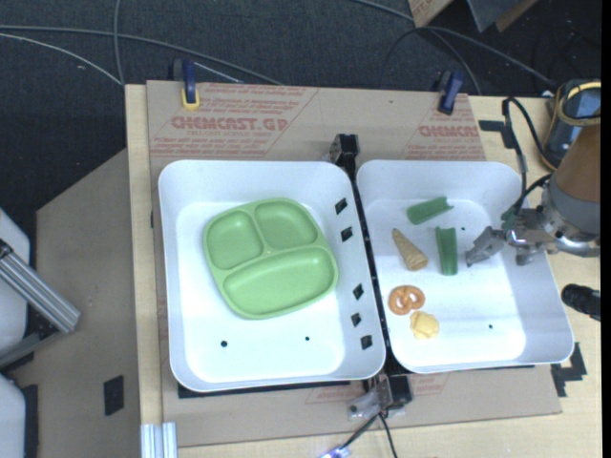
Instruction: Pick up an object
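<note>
The left bin [191, 284] holds a green divided plate [270, 257], and the right bin [535, 332] holds two green sticks [427, 210] [446, 250], a cone [410, 249], a pretzel [407, 300] and a yellow piece [425, 325]. The gripper [480, 248] hangs low just right of the upright stick, clamped on nothing; whether its fingers are apart I cannot tell.

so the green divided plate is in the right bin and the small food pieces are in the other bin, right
Not quite. The camera view shows the green plate in the left bin, not the right one. The small food pieces, such as the pretzel and the cone, lie in the other bin, the right one.
</note>
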